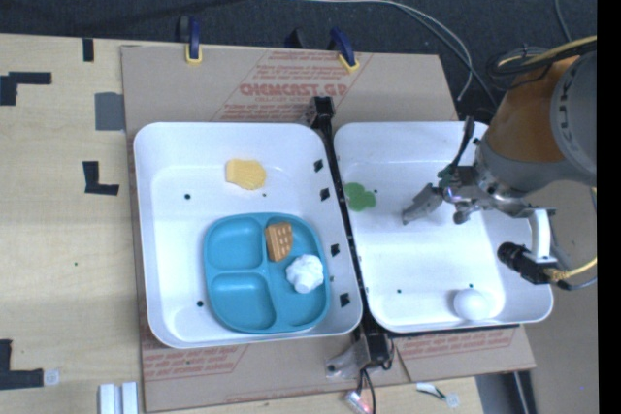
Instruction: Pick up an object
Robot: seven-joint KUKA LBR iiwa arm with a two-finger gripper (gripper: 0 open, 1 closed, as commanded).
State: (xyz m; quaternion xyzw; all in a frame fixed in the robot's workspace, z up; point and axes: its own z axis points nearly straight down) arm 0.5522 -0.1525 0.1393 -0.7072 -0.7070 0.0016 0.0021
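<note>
Nothing picked up yet

My hand hangs over the right bin, fingers apart and empty; the green thing lies just left, so I must grab it.

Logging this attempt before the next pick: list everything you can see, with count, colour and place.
Bins: 2, white, side by side on the bench; left bin, right bin.
Tray: 1, blue, three compartments, left bin.
Waffle piece: 1, tan, tray's right compartment.
White lump: 1, same compartment, nearer the camera.
Yellow piece: 1, left bin floor, beyond the tray.
Green object: 1, right bin, by the divider.
White ball: 1, right bin, near front rim.
Clamps: 2, blue and yellow, cardboard's far edge.
Gripper: 1, grey, over right bin, holding nothing visible.
</note>
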